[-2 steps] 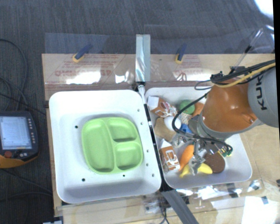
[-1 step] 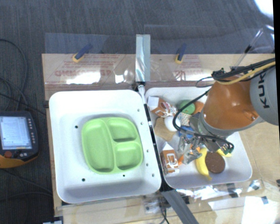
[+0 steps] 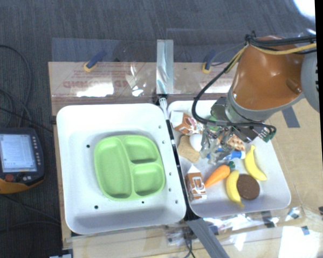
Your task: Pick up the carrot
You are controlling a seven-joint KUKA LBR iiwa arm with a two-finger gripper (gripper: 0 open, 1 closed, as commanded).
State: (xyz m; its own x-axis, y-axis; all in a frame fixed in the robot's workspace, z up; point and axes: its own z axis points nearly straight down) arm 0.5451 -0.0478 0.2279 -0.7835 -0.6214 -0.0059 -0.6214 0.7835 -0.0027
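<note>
Several crowding items, a banana [image 3: 253, 164] and a brown box [image 3: 195, 185] among them, could be caught instead of the carrot [image 3: 217, 175] lying in the right bin [image 3: 278, 198] just below the gripper [image 3: 212, 148], whose state cannot be told.

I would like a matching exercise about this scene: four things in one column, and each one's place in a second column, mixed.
Things:
1. green divided plate
2. carrot
3. brown round cookie
4. handheld control pendant

Places:
A. left of the bench, on the dark floor
B. on a banana in the right bin
C. in the left bin
D. in the right bin, just below the gripper

Pairs: 1-C, 2-D, 3-B, 4-A
</note>
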